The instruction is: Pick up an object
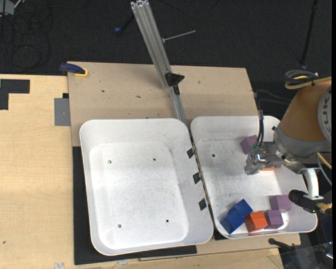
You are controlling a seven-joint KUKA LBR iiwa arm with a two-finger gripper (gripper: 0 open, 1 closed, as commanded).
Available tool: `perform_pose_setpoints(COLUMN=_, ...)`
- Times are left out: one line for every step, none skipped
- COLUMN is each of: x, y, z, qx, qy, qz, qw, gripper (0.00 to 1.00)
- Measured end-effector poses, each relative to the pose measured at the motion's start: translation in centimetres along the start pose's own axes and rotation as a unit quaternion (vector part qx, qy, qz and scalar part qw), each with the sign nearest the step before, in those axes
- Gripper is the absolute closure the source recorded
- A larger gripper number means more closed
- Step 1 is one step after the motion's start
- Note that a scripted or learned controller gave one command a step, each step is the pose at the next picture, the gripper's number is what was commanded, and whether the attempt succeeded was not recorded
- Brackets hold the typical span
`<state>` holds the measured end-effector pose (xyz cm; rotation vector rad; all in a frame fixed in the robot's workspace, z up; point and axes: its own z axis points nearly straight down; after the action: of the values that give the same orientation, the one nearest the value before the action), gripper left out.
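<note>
Beside the left bin (95,133), within the right bin (224,133), I log blue block (236,216), orange block (257,221) and purple blocks (276,210) near front, another purple block (248,144) touching gripper (255,166); grip state unreadable.

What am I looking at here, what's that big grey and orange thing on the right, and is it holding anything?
That is a robot arm, grey with an orange band, reaching in from the right. One camera fixed above the bench looks down at a slant. The bench carries two shallow white bins: the left bin and the right bin. The arm's gripper hangs low over the right bin, next to a purple block. Near that bin's front edge lie a blue block, an orange block and two more purple blocks. I cannot tell from this angle whether it holds anything.
</note>
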<state>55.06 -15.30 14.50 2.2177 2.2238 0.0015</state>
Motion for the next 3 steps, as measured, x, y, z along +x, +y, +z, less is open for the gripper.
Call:
perform_pose_setpoints(x=-0.1, y=0.1, z=-5.3, qx=-0.001, qy=0.0, qz=0.001, qw=1.0, gripper=1.0)
perform_pose_setpoints(x=6.1, y=0.2, z=-5.5, qx=0.002, qy=0.002, qz=-0.001, qw=1.0, gripper=1.0)
perform_pose_setpoints(x=11.2, y=-0.3, z=-7.1, qx=0.001, qy=0.001, qz=-0.001, qw=1.0, gripper=1.0)
